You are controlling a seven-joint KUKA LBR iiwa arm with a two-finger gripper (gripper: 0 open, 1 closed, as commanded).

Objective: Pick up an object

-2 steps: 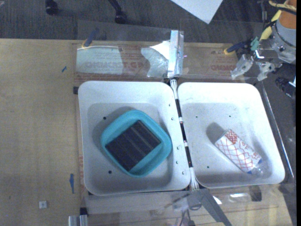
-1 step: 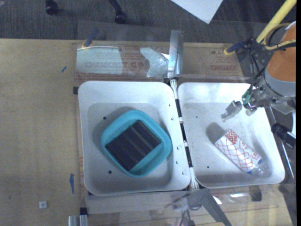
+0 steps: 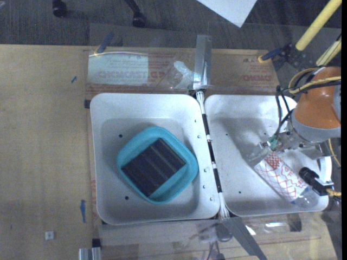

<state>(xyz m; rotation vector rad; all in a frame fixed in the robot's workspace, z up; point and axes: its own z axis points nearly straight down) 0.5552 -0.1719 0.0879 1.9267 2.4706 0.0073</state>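
1. Now the gripper (image 3: 271, 143) is low in the right bin (image 3: 238, 199), just at the top end of a red and white packet (image 3: 282, 179).
2. I cannot tell its state.
3. Next, I think, it must close on the packet and lift.
4. A blue tub (image 3: 157, 164) sits in the left bin (image 3: 108, 118).

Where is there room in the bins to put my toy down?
The right bin has bare floor on its left half, between the divider and the red-and-white packet. The left bin is crowded by the blue container; only its edges are free.
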